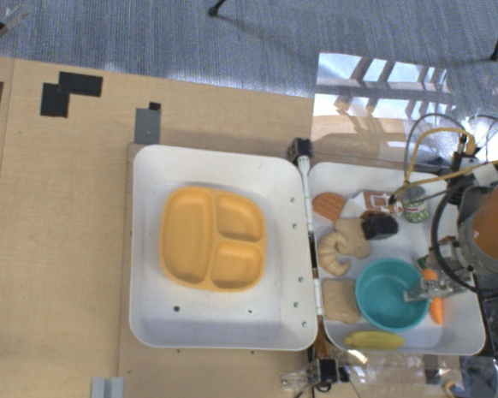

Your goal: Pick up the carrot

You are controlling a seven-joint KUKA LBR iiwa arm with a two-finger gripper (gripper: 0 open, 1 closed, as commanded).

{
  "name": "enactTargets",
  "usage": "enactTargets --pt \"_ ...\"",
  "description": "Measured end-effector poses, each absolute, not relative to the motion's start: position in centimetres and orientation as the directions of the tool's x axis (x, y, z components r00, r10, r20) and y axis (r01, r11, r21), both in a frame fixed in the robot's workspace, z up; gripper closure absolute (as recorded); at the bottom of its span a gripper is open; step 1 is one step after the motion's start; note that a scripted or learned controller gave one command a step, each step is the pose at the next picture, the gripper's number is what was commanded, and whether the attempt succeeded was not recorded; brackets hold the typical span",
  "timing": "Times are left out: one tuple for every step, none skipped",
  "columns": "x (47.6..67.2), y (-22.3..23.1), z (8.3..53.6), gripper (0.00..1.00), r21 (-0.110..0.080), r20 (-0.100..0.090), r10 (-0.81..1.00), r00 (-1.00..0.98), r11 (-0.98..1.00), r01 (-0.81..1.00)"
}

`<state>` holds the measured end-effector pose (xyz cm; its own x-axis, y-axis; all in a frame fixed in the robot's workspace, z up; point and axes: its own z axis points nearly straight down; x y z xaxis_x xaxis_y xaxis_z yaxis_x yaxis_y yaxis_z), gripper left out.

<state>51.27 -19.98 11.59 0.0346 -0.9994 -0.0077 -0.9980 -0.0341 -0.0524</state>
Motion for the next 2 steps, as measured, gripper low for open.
enactTargets --pt "55.7 -13.0 15.1 1.00 -0.019 -0.008 -1.000 0.018 -0.017 -1.000" --pt "51.7 -16.4 9.5 1.00 -0.042 0.011 -0.928 0.373 -0.373 -0.927"
